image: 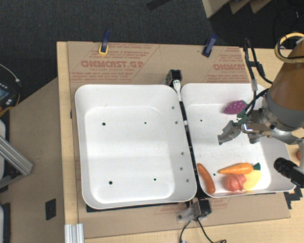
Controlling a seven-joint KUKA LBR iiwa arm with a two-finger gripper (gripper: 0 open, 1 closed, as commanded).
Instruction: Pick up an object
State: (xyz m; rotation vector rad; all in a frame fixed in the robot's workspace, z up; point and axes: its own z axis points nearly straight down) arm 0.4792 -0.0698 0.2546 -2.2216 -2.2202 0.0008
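Observation:
My gripper (227,134) hangs over the middle of the right bin (202,110), above bare white floor. A purple bunch of grapes (235,107) lies just behind it, toward the bin's far side. Along the near side lie an orange carrot (236,169), a reddish sausage (206,178), a pink lump (234,183) and a yellow piece (251,181) tucked beside it. Nothing shows at the gripper's tip.
The left bin (91,135) sits beside the right one, and a black divider strip (185,130) runs between them. The bins rest on a cardboard sheet (121,59) held by blue clamps (105,44). The arm's grey and orange body (291,90) overhangs the right bin's right side.

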